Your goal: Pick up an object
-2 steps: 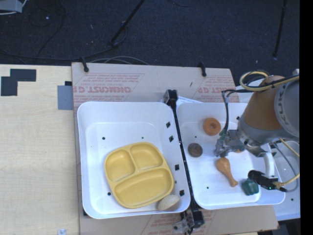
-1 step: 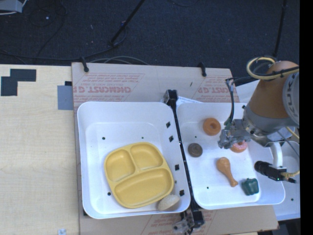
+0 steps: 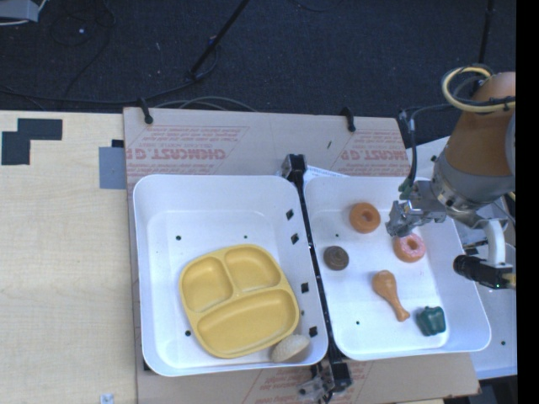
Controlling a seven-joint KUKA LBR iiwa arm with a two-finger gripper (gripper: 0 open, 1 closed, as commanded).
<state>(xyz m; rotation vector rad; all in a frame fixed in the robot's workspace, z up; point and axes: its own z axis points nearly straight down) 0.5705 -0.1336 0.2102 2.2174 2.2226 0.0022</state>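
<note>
Hovering low over the right bin (image 3: 480, 326), the hand (image 3: 404, 221) sits just above the upper left edge of the pink frosted donut (image 3: 410, 247), with the orange donut (image 3: 365, 218) just to its left. Whether it is spread or clenched I cannot tell; the metal parts merge into 1 grey lump from this angle, and nothing is visibly held.

The pink donut looks like the nearest target, so the step in hand reads as lining up and lowering onto it. To do that well, the hand should shift slightly toward the near side of the bin until it is centred over the ring, not over its rim. A ring is best taken across 1 side of its band or across its full width; coming down on the hole alone would likely close on air. The descent should go down almost to the bin floor, since the donut lies flat and low.

Crowding is a small risk. The orange donut is near on the left, and a sideways nudge could push either donut away. The drumstick (image 3: 391, 294), the brown round piece (image 3: 336, 257) and the green pepper (image 3: 431, 320) lie well apart from the hand and should not interfere. The arm (image 3: 476, 146) reaches in from the right and has room.

The left bin (image 3: 152, 225) holds a yellow divided plate (image 3: 240, 300) with a beige lump (image 3: 291, 348) touching its near edge; neither matters for this pick.
</note>
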